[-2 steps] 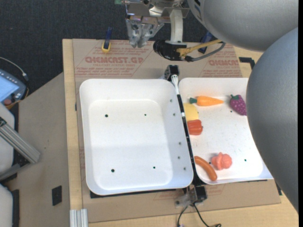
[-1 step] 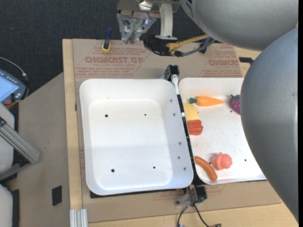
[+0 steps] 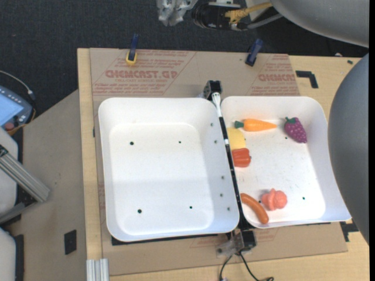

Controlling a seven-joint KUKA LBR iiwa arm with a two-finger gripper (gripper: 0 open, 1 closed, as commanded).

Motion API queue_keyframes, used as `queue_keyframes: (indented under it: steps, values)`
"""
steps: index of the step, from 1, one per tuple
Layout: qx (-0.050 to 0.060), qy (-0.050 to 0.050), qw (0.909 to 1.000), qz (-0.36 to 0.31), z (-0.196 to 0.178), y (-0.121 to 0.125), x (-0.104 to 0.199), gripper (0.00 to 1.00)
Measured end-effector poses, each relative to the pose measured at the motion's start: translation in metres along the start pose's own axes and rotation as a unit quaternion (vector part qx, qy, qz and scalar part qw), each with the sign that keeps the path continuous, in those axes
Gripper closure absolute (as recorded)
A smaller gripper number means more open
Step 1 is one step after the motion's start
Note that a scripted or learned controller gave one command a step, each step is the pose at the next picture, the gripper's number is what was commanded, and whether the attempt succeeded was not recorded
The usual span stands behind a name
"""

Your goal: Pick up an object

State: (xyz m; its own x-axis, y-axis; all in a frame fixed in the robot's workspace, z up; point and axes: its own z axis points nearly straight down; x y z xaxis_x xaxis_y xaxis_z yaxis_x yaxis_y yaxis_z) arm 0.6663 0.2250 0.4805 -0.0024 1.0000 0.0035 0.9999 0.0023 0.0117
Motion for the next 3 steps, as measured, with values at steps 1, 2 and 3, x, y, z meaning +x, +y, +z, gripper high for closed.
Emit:
queue_keyframes:
  steps: [1,2,3]
  values:
    - [0.009,-0.003,1.0000,0.001,0.049,-0.001,-0.001,1.00]
    - [0.010,-0.003,0.9999,0.001,0.102,-0.002,-0.001,1.00]
    - [0.003,-0.001,1.0000,0.000,0.067,-0.001,0.000,1.00]
